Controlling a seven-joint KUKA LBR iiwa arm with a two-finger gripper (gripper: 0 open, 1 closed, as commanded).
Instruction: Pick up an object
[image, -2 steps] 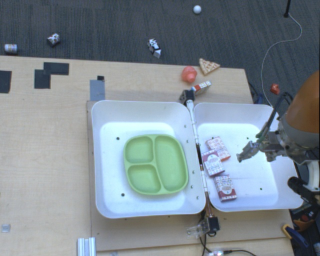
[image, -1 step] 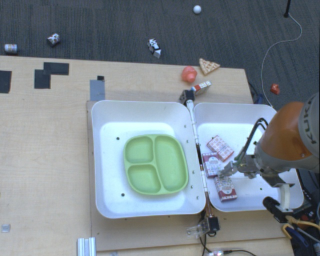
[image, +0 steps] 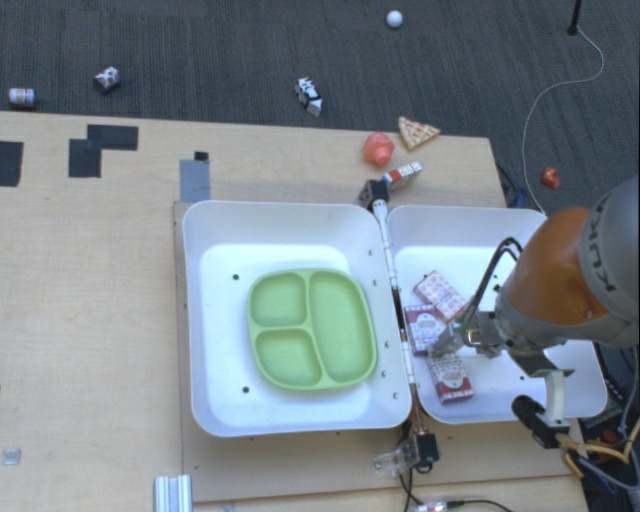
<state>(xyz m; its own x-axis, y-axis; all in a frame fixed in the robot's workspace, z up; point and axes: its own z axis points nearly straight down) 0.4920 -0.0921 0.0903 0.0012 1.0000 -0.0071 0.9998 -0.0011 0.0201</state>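
We've got two white bins side by side on the wooden bench. The left bin holds a green divided plate w/ three compartments, sitting roughly centred, so there's bare white floor all round it, esp. along the left wall.

The right bin is the tight one. Three small red-and-white packets are bunched near its left wall, right by the ridge where the bins meet. The top packet is tilted, long axis running upper-left to lower-right. The middle packet sits just below it, close to the bin wall, looks about square-on. The bottom packet has its long axis running mostly up-down in view, leaning a bit, and its lower end is near the bin's front edge. They're touching or nearly so — can't tell exactly.

The gripper is down among those packets, btw the middle and bottom ones. Can't tell if it's clenched or released, or whether it's got anything; the grey-and-orange arm covers most of the bin's right half.

Open room in that bin is mostly the upper strip.

Outside, past the bench's far edge: a red ball, a pizza-slice toy, and a small white ball further out on the dark floor.
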